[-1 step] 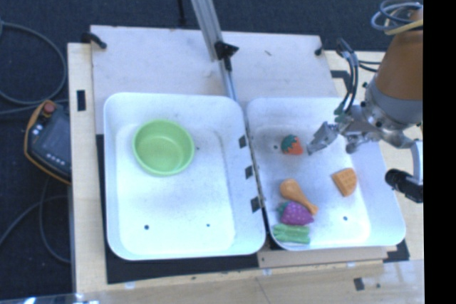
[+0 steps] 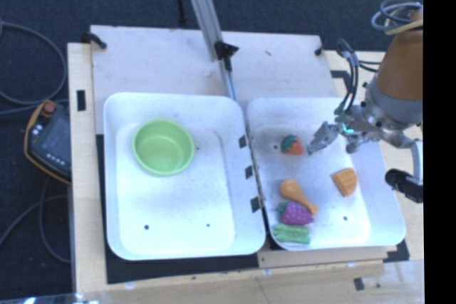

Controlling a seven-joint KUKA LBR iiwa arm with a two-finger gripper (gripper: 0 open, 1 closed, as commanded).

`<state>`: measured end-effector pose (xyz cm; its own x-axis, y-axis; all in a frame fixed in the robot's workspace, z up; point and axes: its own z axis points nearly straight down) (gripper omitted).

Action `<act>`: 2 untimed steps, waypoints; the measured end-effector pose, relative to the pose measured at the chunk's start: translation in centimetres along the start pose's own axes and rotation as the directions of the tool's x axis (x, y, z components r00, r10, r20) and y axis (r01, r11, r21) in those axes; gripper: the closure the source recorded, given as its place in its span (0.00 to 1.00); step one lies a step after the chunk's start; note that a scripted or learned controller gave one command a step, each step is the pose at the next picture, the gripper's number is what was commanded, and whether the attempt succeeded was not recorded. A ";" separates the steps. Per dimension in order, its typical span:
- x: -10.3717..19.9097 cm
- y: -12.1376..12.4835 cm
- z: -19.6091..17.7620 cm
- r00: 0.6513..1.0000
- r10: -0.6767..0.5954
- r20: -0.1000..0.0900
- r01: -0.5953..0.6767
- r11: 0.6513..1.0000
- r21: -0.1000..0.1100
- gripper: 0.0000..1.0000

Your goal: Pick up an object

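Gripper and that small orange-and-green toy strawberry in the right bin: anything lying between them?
Nothing; in the camera view, bare white bin floor separates the gripper from the small orange-and-green toy strawberry.

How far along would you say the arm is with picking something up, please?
Nothing looks picked yet. The gripper hangs over the right bin with its jaws spread and nothing between them, just right of the small orange and green toy. The orange wedge, drumstick, purple piece and green piece lie untouched. Closing on an item and lifting remain.
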<state>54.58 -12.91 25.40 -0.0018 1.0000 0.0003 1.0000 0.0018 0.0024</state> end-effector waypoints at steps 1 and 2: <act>-0.2 -0.2 6.3 1.000 0.003 0.002 -0.003 1.000 0.007 0.00; -0.1 -0.8 12.5 1.000 0.003 0.001 -0.003 1.000 0.007 0.00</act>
<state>53.86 -12.97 12.88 0.0012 1.0000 -0.0010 1.0000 -0.0012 -0.0048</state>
